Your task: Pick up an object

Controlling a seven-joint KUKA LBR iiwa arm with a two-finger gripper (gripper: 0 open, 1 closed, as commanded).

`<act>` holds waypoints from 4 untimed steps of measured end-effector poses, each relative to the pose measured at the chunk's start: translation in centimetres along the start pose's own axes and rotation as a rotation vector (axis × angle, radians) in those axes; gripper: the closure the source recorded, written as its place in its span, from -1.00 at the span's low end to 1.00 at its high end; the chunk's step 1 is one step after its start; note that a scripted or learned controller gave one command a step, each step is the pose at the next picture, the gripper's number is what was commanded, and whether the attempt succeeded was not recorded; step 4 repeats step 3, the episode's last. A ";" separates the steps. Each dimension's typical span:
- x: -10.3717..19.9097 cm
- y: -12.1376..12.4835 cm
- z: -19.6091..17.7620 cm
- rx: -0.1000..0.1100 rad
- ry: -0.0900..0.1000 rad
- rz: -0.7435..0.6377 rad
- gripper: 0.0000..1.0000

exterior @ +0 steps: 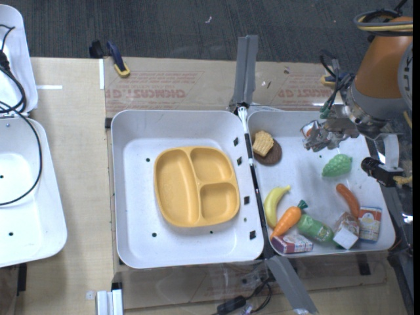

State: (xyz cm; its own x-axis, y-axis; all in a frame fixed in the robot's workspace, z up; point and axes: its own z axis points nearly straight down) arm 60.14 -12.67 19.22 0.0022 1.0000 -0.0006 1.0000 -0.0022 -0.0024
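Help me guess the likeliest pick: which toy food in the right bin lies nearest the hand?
The green bumpy toy, just below the hand; the banana, carrot and sausage lie farther down.

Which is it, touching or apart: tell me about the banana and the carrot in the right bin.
Touching. The camera view shows the carrot's green leafy top against the lower end of the banana, with no white bin floor between them there.

Grey arm (387, 64) reaching in, wrist lowered

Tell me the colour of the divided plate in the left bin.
Yellow-orange, plain; the divided plate shows clearly in the camera view.
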 end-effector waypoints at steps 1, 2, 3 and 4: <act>-0.7 -7.5 9.8 0.001 0.001 0.026 1.00; 1.0 -9.0 10.2 0.002 0.001 0.288 1.00; 6.2 -8.5 -2.7 0.001 -0.001 0.292 1.00; 6.2 -8.5 -2.7 0.001 -0.001 0.292 1.00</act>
